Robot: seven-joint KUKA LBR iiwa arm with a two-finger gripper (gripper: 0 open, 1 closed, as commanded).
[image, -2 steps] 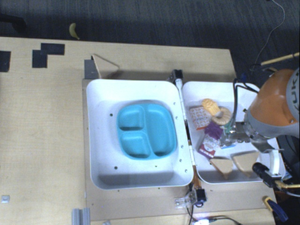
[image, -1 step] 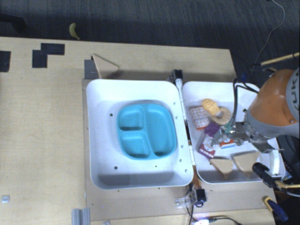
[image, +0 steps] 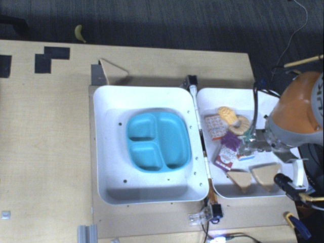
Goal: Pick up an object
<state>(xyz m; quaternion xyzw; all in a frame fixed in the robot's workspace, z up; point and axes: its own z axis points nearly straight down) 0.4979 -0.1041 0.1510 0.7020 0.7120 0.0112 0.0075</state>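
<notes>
The arm (image: 298, 110) — grey, with its orange band bulging at the right edge of the camera view — hangs closest to the lens, reaching in over the right bin (image: 212, 97). Its gripper (image: 249, 142) sits low among the clutter in that bin, and whether it is spread or closed on anything cannot be told, since the wrist and the objects crowd it from this angle. Just to the gripper's left lies a purple packet (image: 231, 142), touching or nearly touching it; below that is a small red-and-white wrapper (image: 223, 161). Above them rest a printed card with a red grid pattern (image: 214, 126) and a round yellow-orange item (image: 228, 115), with a pale ring-shaped piece (image: 242, 122) just beside it. Near the bin's front wall lie two tan wedge-shaped blocks (image: 242, 178) side by side — one partly under the arm's shadow. The left bin (image: 106, 135) holds a blue divided tray (image: 158, 140) with three compartments, set flat near the middle. Both bins stand on the light wooden bench (image: 45, 151), which bears black tape marks (image: 50, 58) at its far left corner. A small yellow curved object (image: 79, 33) lies on the dark carpet (image: 162, 9) beyond the bench.
</notes>
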